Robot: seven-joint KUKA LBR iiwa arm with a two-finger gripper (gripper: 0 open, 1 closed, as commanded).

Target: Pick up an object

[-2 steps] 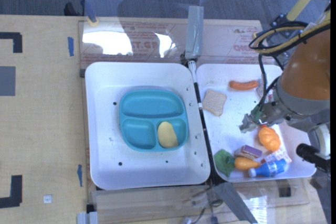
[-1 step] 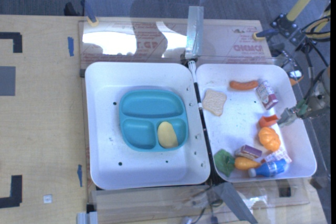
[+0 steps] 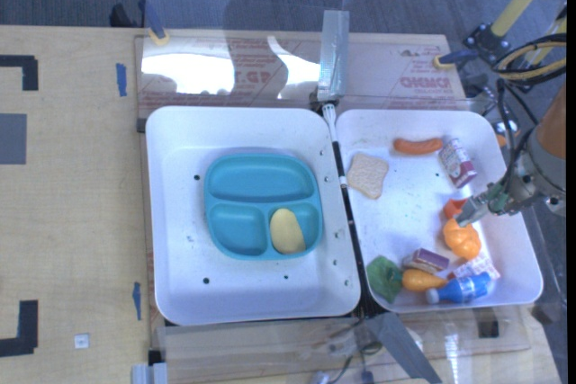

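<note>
Scanning left to right: left bin (image 3: 171, 193) holds a blue divided tray (image 3: 261, 180) with a yellow potato-like piece (image 3: 287, 231) in its near-right compartment. Right bin (image 3: 405, 126) holds the clutter: bread slice (image 3: 367, 175) far-left, green leafy item (image 3: 385, 276) near-left, sausage (image 3: 418, 145) at the far side, small can (image 3: 457, 163) just right of it. Near edge has a pile: purple-labelled packet (image 3: 429, 261), carrot-like piece (image 3: 419, 281), blue bottle (image 3: 462, 288), all touching or overlapping.

Gripper (image 3: 472, 211) sits low at the right side of the right bin, right above an orange fruit-like toy (image 3: 462, 240), with a red-orange bit (image 3: 453, 208) just beside the tip. How wide the gripper stands: cannot tell, too small and blurred. Nothing visibly held.

Likely target: the orange toy. To do it well, centre over its round body, descend straight, avoid nudging the red bit or the near pile, close firmly since a round shape may slip, then lift vertically clear of the bin wall.
</note>
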